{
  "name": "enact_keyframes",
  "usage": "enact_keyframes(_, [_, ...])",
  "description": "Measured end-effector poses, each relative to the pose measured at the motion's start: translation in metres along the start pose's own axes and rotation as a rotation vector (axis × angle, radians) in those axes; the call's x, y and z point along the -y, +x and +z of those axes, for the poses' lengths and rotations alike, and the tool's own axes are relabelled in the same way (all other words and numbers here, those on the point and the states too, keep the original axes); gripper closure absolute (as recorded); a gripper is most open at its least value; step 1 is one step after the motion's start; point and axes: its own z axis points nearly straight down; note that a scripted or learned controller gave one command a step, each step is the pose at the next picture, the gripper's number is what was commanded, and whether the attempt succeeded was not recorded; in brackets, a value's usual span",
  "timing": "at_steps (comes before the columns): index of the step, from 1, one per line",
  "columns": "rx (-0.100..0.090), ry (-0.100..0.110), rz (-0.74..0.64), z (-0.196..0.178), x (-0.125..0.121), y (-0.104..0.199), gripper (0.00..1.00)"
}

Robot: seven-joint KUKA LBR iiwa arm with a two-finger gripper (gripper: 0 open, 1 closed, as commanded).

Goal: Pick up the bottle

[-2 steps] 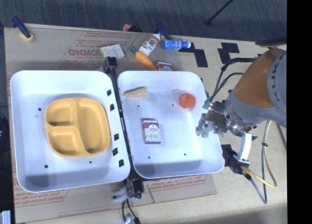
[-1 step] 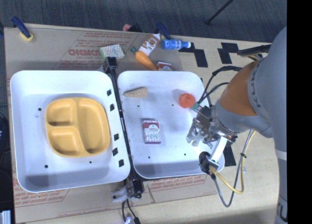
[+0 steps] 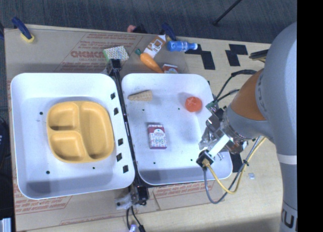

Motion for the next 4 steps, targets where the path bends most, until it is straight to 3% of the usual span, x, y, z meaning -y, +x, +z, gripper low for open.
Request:
enact_keyframes(1, [-0.001,0.001,0.374,-0.038,-0.005,-0.003,1.0])
enact_keyframes(2, [0.0,0.003,0.359,-0.024,0.013,0.009,1.0])
enact_keyframes(3, [-0.001,0.001,0.375,-0.052,0.006,0.004,1.0])
enact_keyframes(4, [0.0,0.003,0.373,-0.015,0.026,0.017,1.0])
